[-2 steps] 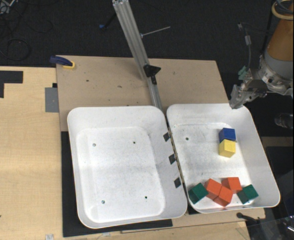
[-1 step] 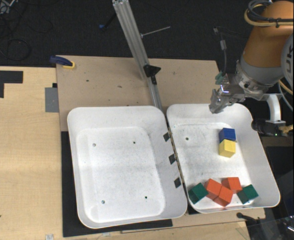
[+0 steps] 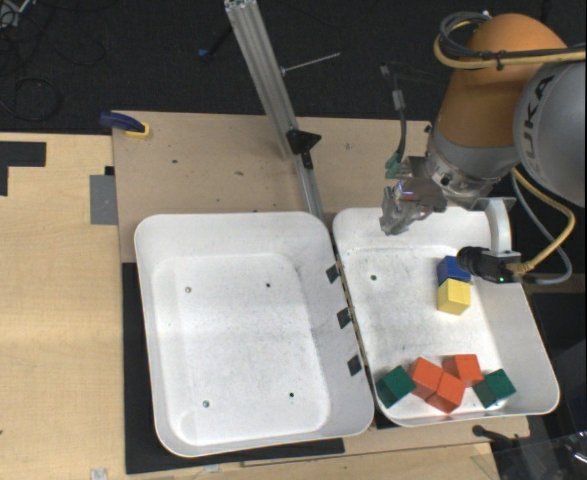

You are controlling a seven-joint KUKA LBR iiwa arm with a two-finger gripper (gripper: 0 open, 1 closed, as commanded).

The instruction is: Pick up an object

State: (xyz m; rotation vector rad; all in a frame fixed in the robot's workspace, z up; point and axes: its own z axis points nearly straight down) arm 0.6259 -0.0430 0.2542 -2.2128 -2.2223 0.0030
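My gripper point(image 3: 399, 216) hangs over the back left part of the right bin point(image 3: 393, 298), with nothing visible under it. A blue block point(image 3: 453, 267) and a yellow block point(image 3: 454, 297) lie touching each other to the right of the gripper, near the bin's right wall. Along the bin's front edge is a cluster: a green block point(image 3: 395, 384), three orange blocks point(image 3: 443, 380) and another green block point(image 3: 494, 387). The gripper is apart from all of them.
The left bin point(image 3: 233, 226) sits beside the right one, with black clips point(image 3: 344, 316) along the seam between them. A slanted aluminium rail point(image 3: 270, 78) rises behind the bins. Cables point(image 3: 543, 258) hang by the arm's wrist at the right.
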